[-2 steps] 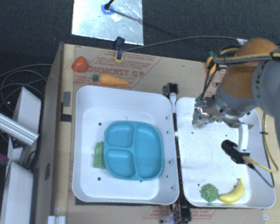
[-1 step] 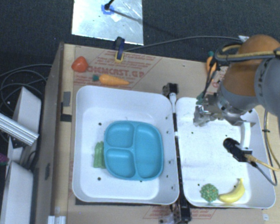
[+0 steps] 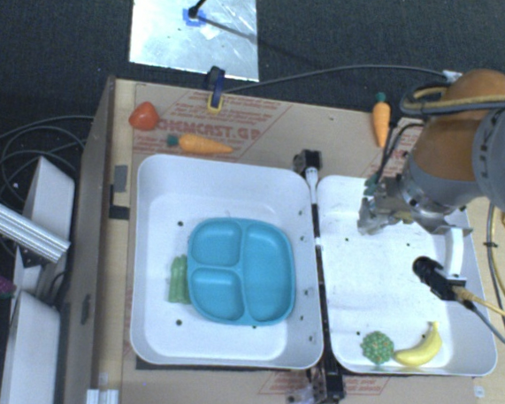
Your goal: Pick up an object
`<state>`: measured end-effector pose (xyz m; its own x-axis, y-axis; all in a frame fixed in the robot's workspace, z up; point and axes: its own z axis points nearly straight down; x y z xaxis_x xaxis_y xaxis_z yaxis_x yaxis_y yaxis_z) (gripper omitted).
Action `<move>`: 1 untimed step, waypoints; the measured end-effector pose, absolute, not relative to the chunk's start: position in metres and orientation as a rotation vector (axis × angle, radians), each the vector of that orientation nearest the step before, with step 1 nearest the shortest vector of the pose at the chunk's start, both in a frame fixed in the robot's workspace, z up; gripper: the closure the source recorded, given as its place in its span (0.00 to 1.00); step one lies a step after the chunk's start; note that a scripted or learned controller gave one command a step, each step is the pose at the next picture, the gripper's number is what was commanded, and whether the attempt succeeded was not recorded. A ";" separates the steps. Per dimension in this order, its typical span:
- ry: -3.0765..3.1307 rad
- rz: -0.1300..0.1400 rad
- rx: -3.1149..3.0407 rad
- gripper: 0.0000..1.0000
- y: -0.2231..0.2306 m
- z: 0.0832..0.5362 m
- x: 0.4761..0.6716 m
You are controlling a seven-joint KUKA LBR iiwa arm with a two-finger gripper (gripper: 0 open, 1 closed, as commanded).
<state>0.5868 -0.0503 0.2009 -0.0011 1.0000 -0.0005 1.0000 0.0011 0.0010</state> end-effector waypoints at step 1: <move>2.221 0.001 2.220 1.00 -0.046 0.184 0.578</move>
